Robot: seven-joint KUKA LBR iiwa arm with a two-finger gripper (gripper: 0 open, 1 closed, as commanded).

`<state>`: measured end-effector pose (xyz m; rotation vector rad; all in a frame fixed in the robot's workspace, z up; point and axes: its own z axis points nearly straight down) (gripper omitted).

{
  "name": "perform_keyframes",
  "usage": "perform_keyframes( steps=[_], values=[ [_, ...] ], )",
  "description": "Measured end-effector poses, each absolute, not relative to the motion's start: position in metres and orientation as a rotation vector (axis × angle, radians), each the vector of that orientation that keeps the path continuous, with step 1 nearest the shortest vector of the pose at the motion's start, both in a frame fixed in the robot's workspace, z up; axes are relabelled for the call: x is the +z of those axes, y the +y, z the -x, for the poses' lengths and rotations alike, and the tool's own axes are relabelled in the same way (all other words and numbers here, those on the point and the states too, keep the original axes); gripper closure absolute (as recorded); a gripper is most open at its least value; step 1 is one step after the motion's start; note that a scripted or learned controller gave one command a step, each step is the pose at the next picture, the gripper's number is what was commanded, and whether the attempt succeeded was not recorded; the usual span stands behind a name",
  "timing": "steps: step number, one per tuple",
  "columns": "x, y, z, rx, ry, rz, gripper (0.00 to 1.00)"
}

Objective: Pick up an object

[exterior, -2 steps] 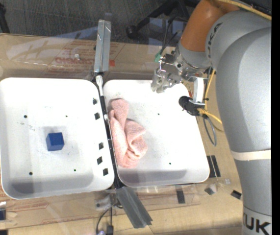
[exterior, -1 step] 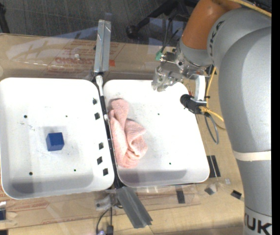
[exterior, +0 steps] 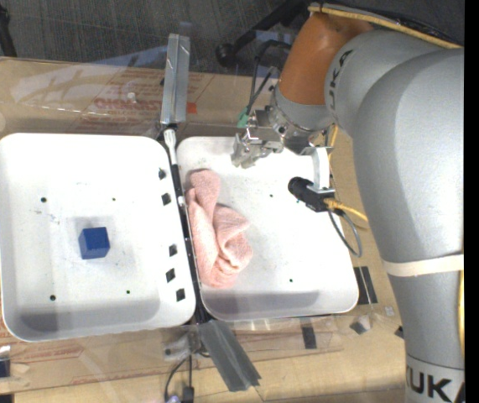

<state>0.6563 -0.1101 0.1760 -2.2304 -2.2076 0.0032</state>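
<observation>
Hanging over the far edge of the right bin (exterior: 299,246), close to its far-left corner, with nothing gripped: the gripper (exterior: 250,148). Not managing to tell whether it is standing wide or narrow, the metal parts at its tip being too small and cluttered to read. Sitting apart from everything in the bins, with bare white floor showing between its tip and the nearest object.

Lying just nearer the camera than the gripper, inside the right bin: a pink cloth (exterior: 216,229). Stretching along the bin's left wall, from near the far end to past the middle, bunched and folded over itself in soft ridges, wider at its near end. Touching or almost touching the wall on that side.

Resting in the left bin (exterior: 71,166), well apart from the gripper: a small blue cube (exterior: 95,242). Sitting flat on the white floor, left of the bin's middle and towards its near half, clear of all walls.

Dangling at the gripper's right, above the right bin's far-right part: a black plug (exterior: 309,193) trailing a yellow cable (exterior: 350,217).

Rising behind the gripper: the orange band (exterior: 314,53), then the grey arm (exterior: 411,141) covering the right of the view. Showing around both bins: the brown bench (exterior: 80,91).
</observation>
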Motion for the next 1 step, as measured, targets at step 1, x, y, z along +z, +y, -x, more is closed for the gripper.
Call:
perform_keyframes(
  steps=[1],
  values=[
    [0.1984,-0.0788,-0.6567,0.0,-2.222,2.219,1.0]
  ],
)
